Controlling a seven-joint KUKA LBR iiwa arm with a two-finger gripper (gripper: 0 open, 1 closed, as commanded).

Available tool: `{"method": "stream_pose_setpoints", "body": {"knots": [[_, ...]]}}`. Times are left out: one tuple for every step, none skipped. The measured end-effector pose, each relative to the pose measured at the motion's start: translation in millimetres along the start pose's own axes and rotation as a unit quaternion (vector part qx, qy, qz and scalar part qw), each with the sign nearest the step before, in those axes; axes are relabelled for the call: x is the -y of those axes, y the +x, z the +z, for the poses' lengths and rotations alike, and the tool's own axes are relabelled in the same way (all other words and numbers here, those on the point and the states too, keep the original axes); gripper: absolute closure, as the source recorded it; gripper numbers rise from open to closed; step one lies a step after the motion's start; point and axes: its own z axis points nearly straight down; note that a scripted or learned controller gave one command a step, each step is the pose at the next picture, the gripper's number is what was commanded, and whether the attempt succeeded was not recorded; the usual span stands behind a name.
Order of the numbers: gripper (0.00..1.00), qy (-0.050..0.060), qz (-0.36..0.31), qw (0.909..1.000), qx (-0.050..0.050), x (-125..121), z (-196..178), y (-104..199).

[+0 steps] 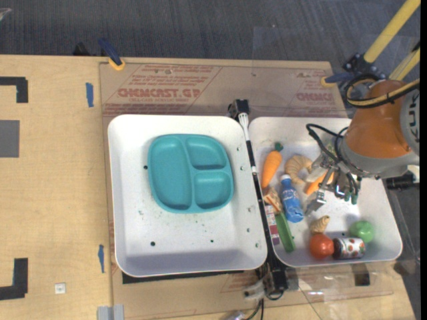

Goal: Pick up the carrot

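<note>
The desk (47, 199) carries two shallow white bins side by side on a sheet of printed cardboard (160, 89). The left bin (127, 245) holds a teal divided plate (190, 172) a little toward twelve o'clock of its middle. The right bin (387, 212) is crowded: the carrot (270, 167), orange with a green top pointing to twelve o'clock, lies toward ten o'clock in that bin, close to the wall shared with the left bin and well apart from the arm. At about five o'clock from the carrot lies a blue bottle (291, 201), and at six o'clock from that a slim green piece (285, 232). Toward the bin's six o'clock edge sit a red tomato (321, 247), a small can (349, 247) and a green ball (363, 231) in a row. The pincer (333, 185) hangs over the middle of the right bin, at three o'clock from the carrot; whether it is released or clenched I cannot tell, as cables and small objects clutter the spot.
</note>
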Motion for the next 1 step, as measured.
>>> {"method": "stream_pose_setpoints", "body": {"knots": [[1.0, -0.001, -0.001, 1.0, 0.007, -2.0, -13.7, -4.4]]}}
